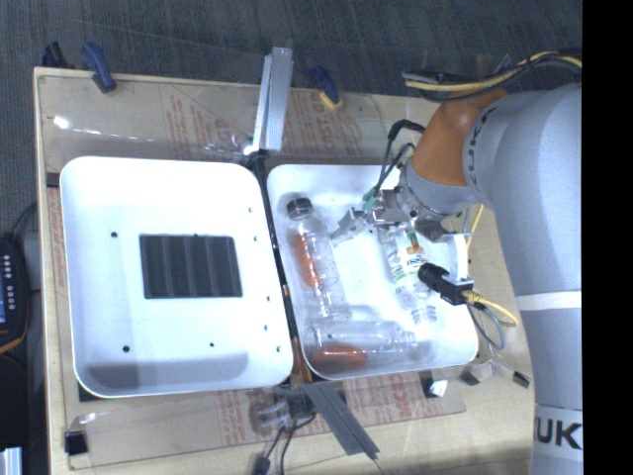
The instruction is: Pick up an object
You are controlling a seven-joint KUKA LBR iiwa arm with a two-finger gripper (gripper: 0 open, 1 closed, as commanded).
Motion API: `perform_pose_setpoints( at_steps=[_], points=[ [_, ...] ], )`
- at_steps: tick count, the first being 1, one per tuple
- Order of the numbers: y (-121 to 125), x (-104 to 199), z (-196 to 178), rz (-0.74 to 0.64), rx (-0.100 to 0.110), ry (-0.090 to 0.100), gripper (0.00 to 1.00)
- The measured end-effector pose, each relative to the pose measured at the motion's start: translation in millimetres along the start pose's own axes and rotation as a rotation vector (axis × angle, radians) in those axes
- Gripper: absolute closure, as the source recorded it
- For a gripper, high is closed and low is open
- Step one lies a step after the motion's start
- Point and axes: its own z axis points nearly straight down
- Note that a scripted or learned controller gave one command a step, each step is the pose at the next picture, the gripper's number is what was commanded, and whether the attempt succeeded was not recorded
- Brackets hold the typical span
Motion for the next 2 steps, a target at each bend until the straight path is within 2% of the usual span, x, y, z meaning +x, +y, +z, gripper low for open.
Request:
perform_pose_setpoints(
  at_steps=[1, 2],
  points=[
    [-0.8, -3.1, -81.6, -0.157, -0.001, -0.008, 0.0],
    [-10.7, -5.5, -8.2, -0.177, -0.001, -0.007, 0.0]
  ],
)
